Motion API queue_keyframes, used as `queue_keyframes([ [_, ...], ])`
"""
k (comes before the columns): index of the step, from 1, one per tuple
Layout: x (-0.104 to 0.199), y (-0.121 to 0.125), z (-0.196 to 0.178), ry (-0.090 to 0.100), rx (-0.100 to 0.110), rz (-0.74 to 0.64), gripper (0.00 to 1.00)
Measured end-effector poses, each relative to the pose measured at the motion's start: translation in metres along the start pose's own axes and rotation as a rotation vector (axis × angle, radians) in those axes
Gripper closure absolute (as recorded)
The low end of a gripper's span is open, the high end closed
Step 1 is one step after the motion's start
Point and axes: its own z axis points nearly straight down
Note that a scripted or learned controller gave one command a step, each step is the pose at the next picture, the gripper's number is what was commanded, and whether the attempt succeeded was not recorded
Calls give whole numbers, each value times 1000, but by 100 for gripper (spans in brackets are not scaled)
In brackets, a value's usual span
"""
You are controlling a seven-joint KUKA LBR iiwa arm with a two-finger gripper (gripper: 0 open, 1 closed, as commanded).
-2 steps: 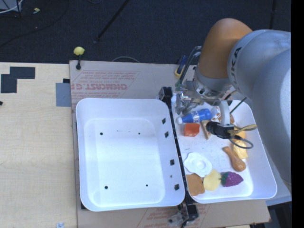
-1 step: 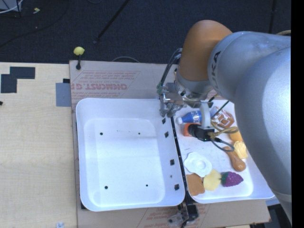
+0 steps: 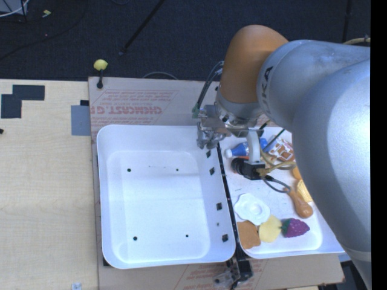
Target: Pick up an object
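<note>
My gripper (image 3: 207, 139) hangs over the divide between the two white bins, near their far end, with the big grey arm and its orange band behind it. Just to its right, in the right bin (image 3: 314, 246), lies a blue-and-white bottle (image 3: 247, 149). Beside that is a brown-and-white waffle-like piece (image 3: 280, 153). Nearer the front of that bin are a white fried egg (image 3: 252, 209), a brown toast slice (image 3: 248, 234), a yellow piece (image 3: 271, 228), purple grapes (image 3: 295, 227) and an orange-brown stick (image 3: 300, 202). I see nothing held in the gripper.
The left bin (image 3: 106, 180) sits against the right one, their rims meeting under the gripper. A cardboard sheet (image 3: 139, 104) lies beneath both bins. The arm hides the right bin's far right part. A yellow ball on a post (image 3: 100, 66) stands at the back left.
</note>
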Motion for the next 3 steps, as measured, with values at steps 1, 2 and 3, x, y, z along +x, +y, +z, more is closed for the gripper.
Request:
queue_keyframes([
  [1,41,2,-114,3,-12,-3,100],
  [2,147,-2,-76,3,3,-8,100],
  [3,188,-2,-11,-1,8,-1,100],
])
